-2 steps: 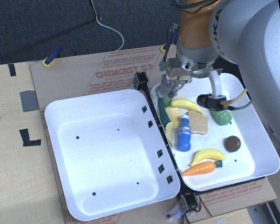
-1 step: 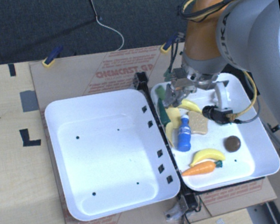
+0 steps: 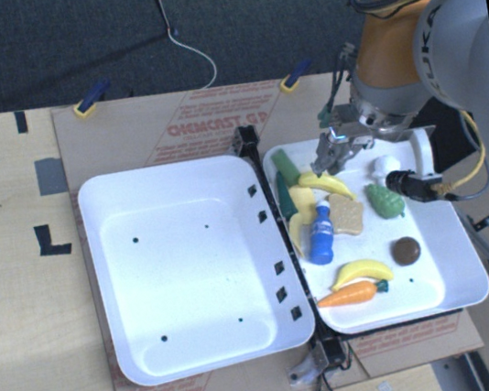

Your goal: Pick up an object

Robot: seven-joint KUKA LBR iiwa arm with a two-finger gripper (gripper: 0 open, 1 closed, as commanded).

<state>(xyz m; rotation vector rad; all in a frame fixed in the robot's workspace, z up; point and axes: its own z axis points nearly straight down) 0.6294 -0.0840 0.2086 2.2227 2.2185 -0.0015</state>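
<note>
- Gripper [image 3: 329,159] hangs over the far edge of the right bin [image 3: 456,294]; cannot tell how wide it stands or whether it grips anything.
- Just below it lies a banana [image 3: 325,186], likely target, beside a blue bottle [image 3: 320,235].
- Carrot [image 3: 347,294] sits near the near edge; left bin [image 3: 107,259] alongside.

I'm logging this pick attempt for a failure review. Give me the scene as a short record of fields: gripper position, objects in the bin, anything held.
gripper: above the right white bin, near its far end, over the upper yellow banana
held: nothing visibly between the fingers
right bin contents: blue plastic bottle, orange carrot, lower yellow banana, tan bread slice, brown round disc, green leafy vegetable, dark green cucumber
left white bin: beside the right one
</note>
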